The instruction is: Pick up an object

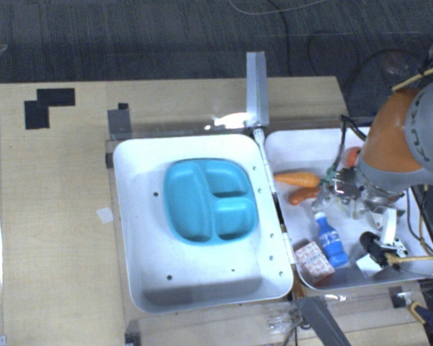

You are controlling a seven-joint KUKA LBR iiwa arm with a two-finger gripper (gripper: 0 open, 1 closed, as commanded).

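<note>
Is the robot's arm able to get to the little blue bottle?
Probably yes. The blue bottle lies uncovered in the right bin, just below the end effector, with nothing lying on it.

In the right bin, two orange carrots lie crosswise near its left wall. A blue bottle with a white cap lies tilted at the middle, and a red-and-white patterned box rests at the front-left corner.

Bright even overhead light, glare on left bin rim, soft focus throughout
</note>
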